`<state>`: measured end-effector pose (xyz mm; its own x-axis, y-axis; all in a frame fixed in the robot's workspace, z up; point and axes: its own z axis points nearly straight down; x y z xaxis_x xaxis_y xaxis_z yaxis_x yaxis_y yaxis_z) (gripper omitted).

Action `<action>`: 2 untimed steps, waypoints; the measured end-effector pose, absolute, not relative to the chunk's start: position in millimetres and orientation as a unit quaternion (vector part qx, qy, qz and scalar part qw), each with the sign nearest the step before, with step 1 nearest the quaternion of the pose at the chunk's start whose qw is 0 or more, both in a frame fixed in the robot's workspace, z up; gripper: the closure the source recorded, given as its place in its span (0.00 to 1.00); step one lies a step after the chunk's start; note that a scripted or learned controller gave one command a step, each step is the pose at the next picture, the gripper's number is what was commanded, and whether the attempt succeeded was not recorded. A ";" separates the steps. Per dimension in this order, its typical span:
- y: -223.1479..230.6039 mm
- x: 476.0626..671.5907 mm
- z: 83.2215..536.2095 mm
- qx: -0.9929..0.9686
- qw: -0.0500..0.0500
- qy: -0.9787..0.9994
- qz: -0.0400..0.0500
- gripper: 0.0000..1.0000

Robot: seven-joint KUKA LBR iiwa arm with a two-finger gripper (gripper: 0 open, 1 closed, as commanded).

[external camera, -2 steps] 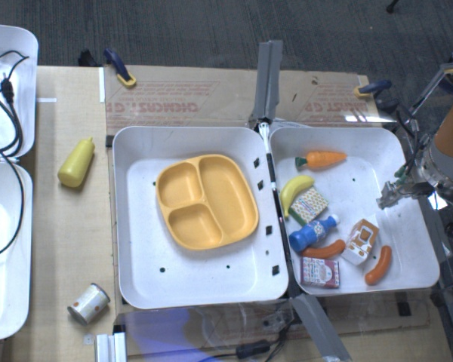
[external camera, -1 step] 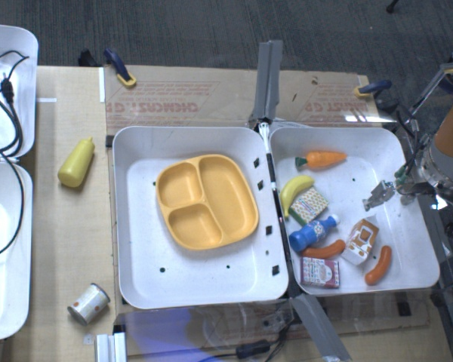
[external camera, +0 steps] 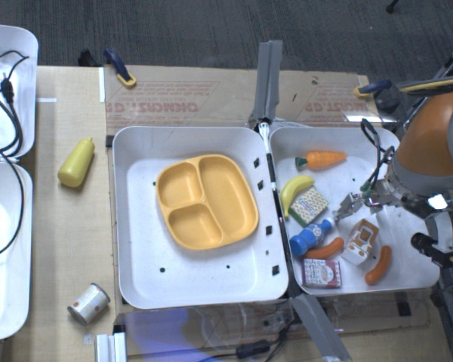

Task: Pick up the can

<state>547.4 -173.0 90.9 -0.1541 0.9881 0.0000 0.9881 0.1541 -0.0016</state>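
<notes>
The small silver can with a red-and-white label [external camera: 88, 302] lies tipped on its side on the tabletop [external camera: 68, 232], outside both bins, just off the lower left corner of the left white bin [external camera: 128, 202] and well apart from me. That left bin holds a yellow plastic divided plate [external camera: 207, 200] with three compartments, sitting tilted near its middle. Further up the tabletop, left of that bin, a yellow mustard-style squeeze bottle [external camera: 76, 163] lies on its side. My gripper [external camera: 349, 206] hangs over the right white bin [external camera: 408, 277], near its middle, at the end of my grey arm with the orange band [external camera: 430, 138] (I cannot tell from this angle whether it is parted or closed, and nothing is visibly caught in it). Around it in that bin lie an orange toy carrot [external camera: 325, 158] near the far wall, a yellow banana [external camera: 294, 192], a small patterned box [external camera: 309, 206], a blue bottle [external camera: 309, 237], a white carton [external camera: 361, 242] just below the gripper, a pink box [external camera: 322, 273] at the near edge, and two red-orange sausages [external camera: 377, 265].
</notes>
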 end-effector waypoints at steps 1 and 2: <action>-130.8 618.0 91.4 -0.697 0.000 -0.717 0.001 0.00; -190.8 554.6 91.4 -0.747 0.001 -0.665 0.001 0.00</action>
